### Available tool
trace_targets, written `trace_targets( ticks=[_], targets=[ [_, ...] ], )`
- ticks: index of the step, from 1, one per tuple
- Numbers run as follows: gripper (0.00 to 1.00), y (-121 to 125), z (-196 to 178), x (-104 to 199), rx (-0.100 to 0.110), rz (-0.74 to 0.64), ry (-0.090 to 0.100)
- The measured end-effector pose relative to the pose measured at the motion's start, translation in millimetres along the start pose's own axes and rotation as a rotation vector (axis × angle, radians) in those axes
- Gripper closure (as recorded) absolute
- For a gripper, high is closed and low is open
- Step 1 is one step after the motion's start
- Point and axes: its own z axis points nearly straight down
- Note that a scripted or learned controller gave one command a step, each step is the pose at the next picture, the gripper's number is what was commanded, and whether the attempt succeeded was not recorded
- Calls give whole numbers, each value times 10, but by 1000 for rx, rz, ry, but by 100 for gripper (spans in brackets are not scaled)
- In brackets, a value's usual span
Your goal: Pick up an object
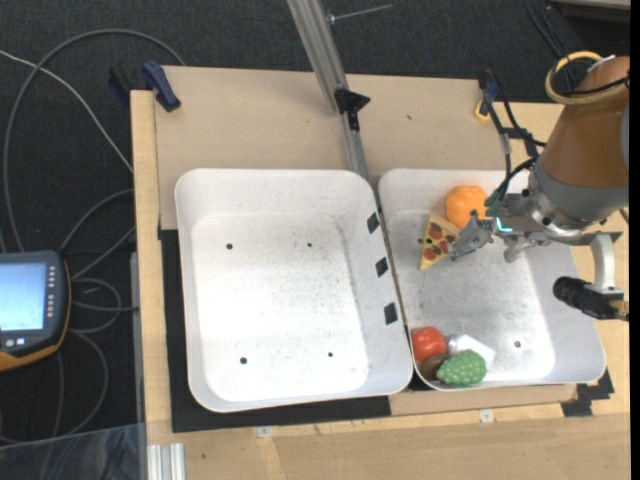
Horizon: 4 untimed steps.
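Observation:
In the right bin (pixel 530 368), a pizza slice toy (pixel 435 240) lies near the back left, with an orange ball (pixel 464 204) just behind it. A red tomato (pixel 428 343), a green bumpy toy (pixel 462 368) and a small white piece (pixel 472 346) sit in the front left corner. My gripper (pixel 488 245) hangs low over the bin, just right of the pizza slice and in front of the orange ball. It is open with nothing between its fingers. Its left fingertip (pixel 464 245) is at the slice's right edge.
The left bin (pixel 200 268) sits beside the right one, and black clips mark the shared rim. A metal pole (pixel 325 48) rises from behind the bins. The arm's orange band (pixel 590 138) looms over the right bin's back right corner.

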Motion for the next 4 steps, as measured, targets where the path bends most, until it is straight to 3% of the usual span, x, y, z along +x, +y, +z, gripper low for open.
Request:
trace_targets(
  ticks=[1,3,4],
  targets=[
    [0,10,-21,-2,-5,0,-1],
    [0,-69,981,-50,1,1,0],
    [100,-49,838,-48,-7,0,-1]
  ],
)
